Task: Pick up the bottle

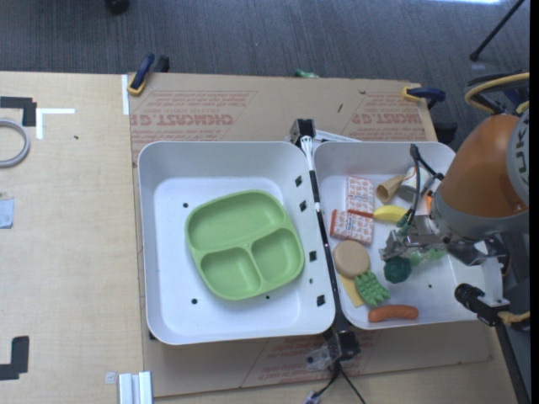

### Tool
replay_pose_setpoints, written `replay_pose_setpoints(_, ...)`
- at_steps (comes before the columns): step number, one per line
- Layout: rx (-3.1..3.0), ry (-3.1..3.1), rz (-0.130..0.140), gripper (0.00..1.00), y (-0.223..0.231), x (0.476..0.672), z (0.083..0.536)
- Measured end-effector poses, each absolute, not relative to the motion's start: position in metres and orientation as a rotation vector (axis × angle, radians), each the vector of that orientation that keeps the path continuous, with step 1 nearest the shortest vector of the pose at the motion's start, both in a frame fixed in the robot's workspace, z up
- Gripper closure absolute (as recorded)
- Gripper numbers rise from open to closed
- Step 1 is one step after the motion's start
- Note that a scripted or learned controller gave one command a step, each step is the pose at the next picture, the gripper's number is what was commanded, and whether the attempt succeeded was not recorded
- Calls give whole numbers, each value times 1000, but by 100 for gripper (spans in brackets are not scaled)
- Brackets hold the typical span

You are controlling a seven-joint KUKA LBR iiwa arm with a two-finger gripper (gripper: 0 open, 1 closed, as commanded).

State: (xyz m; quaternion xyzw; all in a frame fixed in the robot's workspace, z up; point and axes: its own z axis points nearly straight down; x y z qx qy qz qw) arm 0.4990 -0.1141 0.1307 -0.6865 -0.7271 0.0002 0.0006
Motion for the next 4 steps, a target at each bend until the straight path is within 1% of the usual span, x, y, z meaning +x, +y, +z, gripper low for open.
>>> replay_pose_setpoints(1, -2294, -2145, 0, 100, -113, 478, 141)
replay_pose_setpoints(2, -2395, -2032, -1, 100, -95, 479, 133)
replay_pose_setpoints(3, -2384, -2043, 1, 100, -93, 477, 125)
replay_pose_setpoints(4, -2479, -1925, 2, 100, -96, 477, 113)
